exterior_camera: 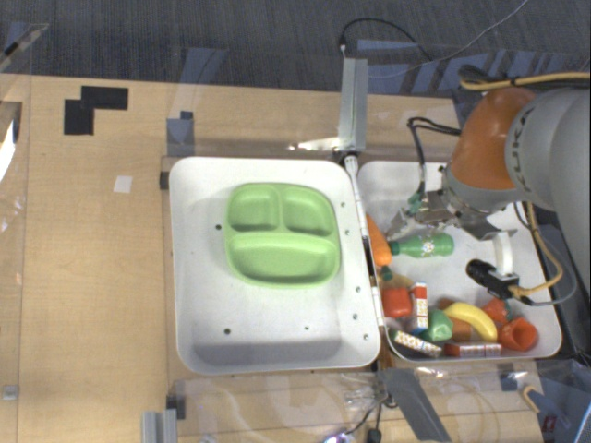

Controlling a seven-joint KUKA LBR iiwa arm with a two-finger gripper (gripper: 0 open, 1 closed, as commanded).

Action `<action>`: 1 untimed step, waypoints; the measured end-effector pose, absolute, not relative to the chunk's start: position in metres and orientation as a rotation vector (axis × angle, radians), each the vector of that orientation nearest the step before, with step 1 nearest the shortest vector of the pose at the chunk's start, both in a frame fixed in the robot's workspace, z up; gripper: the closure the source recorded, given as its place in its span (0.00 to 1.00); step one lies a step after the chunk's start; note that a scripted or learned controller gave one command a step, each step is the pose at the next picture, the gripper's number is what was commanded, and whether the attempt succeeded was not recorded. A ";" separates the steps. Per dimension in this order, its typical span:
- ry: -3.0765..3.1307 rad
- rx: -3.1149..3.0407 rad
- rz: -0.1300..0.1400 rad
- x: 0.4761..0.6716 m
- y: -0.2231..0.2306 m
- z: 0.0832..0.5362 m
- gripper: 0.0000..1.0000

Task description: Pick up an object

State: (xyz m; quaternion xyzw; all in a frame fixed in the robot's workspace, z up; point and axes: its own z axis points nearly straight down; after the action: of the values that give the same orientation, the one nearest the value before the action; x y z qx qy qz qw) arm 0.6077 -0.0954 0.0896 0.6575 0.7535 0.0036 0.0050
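- Green bottle [423, 245] is the likeliest object for the pick: it lies on its side in the right bin [388, 178], in the open upper part of that bin, just below the gripper [423, 212].
- The gripper hangs low over the right bin, directly above the bottle's middle. Whether it touches the bottle I cannot tell, and its opening is not readable from this angle, so I cannot say if it is spread or closed.
- Nothing is visibly lifted: the bottle appears to rest on the bin floor.
- The other candidates crowd the near end of the same bin: a carrot [378, 241] along the left wall, a red cup-like piece [398, 302] below it, a banana [472, 319] and an orange cup [520, 335] toward the near right corner, with small packets between them.
- The left bin [199, 275] holds a green divided plate [282, 233], well apart from the gripper.
- My judgement of progress: the approach looks done, since the arm [517, 146] is already placed over an object. What remains is the grasp itself and the lift clear of the bin.
- The bottle is round and lying flat, so it may roll or slip out as the gripper closes.
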 end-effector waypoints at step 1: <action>2.359 2.055 0.022 0.610 -0.093 0.102 1.00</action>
State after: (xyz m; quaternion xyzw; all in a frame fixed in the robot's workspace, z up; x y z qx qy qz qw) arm 0.6102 -0.0933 0.1022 0.6568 0.7540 0.0071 0.0067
